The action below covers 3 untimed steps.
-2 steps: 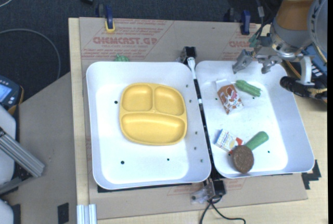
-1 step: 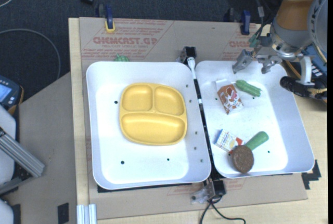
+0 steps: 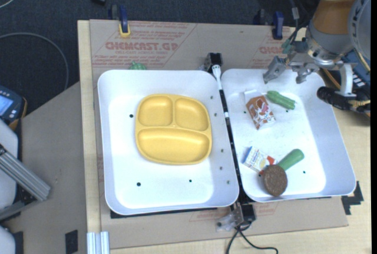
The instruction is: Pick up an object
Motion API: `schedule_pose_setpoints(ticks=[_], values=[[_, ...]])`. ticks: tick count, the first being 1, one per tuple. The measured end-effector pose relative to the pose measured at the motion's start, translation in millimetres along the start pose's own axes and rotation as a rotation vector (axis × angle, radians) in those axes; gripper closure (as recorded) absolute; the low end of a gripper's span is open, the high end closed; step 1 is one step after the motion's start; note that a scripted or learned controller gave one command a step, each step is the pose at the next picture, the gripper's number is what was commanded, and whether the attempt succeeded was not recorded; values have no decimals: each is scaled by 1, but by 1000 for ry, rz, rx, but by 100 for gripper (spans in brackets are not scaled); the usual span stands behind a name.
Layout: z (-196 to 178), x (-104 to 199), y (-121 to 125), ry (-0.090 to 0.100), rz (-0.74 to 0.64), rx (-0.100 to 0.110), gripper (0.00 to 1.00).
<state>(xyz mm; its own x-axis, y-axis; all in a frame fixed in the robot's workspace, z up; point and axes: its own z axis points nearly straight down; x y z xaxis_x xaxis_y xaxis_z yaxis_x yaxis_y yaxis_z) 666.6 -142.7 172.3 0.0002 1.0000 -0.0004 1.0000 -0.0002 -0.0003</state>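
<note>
Two white bins are seen side by side: the left bin (image 3: 112, 147) holds a yellow tray (image 3: 174, 129), the right bin (image 3: 330, 147) holds the loose items. The gripper (image 3: 288, 72) hangs over the right bin's 12 o'clock rim, its two fingers (image 3: 272, 73) spread apart with nothing seen between them.

Nearest to it, toward 6 o'clock, lies a green pod (image 3: 281, 99), its long axis running from 10 to 4 o'clock. Just beside the pod at 8 o'clock a brown packet (image 3: 260, 111) is laid, long axis roughly 12 to 6.

Near the bin's 6 o'clock edge a green cylinder (image 3: 291, 158) points from 2 to 8 o'clock, its lower end touching a brown disc (image 3: 274, 180). A small carton (image 3: 257, 159) lies just at 9 o'clock of the cylinder. Nothing is seen over the pod or packet.
</note>
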Motion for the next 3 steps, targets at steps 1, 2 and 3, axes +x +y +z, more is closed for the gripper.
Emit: schedule_pose_setpoints(ticks=[1,2,3], values=[[0,0,0,0,0,0,0],[0,0,0,0,0,0,0],[0,0,0,0,0,0,0]])
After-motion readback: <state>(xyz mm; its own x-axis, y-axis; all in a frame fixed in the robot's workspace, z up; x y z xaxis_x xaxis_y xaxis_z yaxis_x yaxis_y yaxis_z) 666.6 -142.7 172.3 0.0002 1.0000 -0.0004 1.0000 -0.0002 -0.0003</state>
